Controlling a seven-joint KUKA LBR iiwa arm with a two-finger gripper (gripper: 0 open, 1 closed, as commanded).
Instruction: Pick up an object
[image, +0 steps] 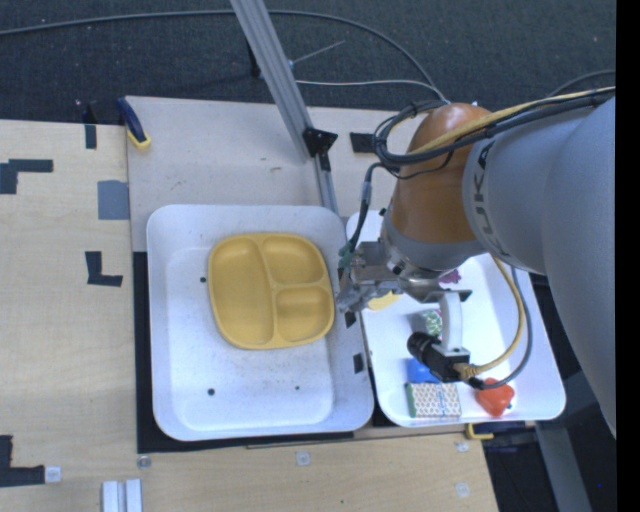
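A yellow divided plate (270, 290) lies in the left white bin (250, 390), toward its upper right. My gripper (360, 290) hangs low over the wall between the two bins, right beside the plate's right edge. The wrist hides what is under it. In the right bin (540, 380) lie a white box with green dots (435, 400), a blue thing (418, 371) just above it, a red-orange thing (495, 400) at the front, a small green-patterned thing (433, 322) and a purple bit (452, 274) by the wrist.
The grey arm with its orange band (440, 190) covers the upper half of the right bin. A slanted metal pole (290, 90) rises behind the bins. A blue and yellow clamp (133, 125) sits at the bench's far left corner.
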